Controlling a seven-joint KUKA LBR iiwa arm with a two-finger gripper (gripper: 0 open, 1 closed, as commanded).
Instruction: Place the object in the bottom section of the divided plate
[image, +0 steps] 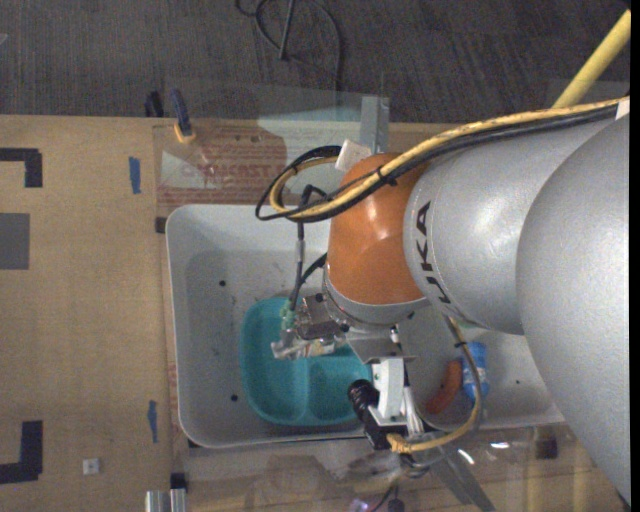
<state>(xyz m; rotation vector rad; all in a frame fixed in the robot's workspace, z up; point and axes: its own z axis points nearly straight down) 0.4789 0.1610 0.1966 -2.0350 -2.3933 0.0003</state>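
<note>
Arm (500, 220): grey with an orange band, it reaches in from the right and covers much of the white bin (190, 300).
Worktop (80, 300): flat tan board with blue tape marks, open room to the left of the bin; dark floor and cables lie beyond the far edge.
Bin: shallow, smooth-walled and hard; things inside would likely slide rather than catch.
Plate (262, 370): teal, divided, lying on the bin floor under the wrist; its ridges show between sections, and it looks like stiff, light plastic.
Object (452, 385): possibly the orange-red curved piece beside something blue (476, 372) at the bin's right, well apart from the plate; it is half hidden, so its shape is unsure. It looks small and light, perhaps smooth; a hold across its narrow middle seems safest.
Pincer (300, 335): hangs just above the plate's upper part; whether it has closed or carries anything, I cannot tell.
</note>
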